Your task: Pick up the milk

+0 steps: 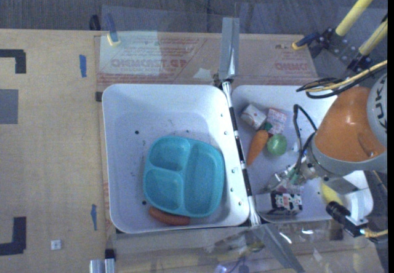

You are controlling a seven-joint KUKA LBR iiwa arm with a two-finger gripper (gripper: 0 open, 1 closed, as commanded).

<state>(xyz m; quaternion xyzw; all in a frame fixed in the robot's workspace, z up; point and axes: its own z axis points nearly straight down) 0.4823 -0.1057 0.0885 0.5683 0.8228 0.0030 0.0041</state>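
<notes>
The small grey-and-white milk carton lies tilted at the right white bin's far-left corner, well apart from the hand, whose grip I cannot tell.

Milk beside carrot — right bin

The robot arm is grey with a big orange band, and thin black cables loop beside the band.
</notes>
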